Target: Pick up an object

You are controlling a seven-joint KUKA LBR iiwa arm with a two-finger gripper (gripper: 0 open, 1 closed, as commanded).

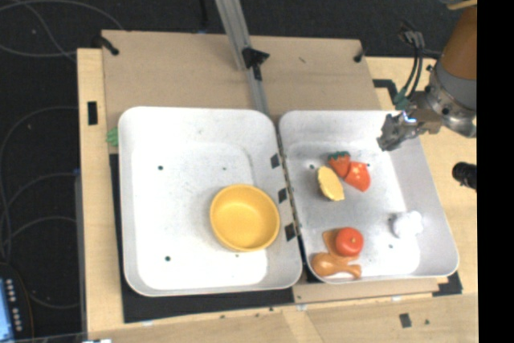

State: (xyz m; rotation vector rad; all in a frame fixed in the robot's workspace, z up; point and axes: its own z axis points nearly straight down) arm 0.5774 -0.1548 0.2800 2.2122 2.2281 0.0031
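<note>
My fingers [391,134], can't tell if spread, hung at the right bin's [430,197] rim, so clipping it seemed likely.

The grey arm [454,88] reaches in from the right, orange band above the wrist, its gripper [391,132] angled down-left.
</note>
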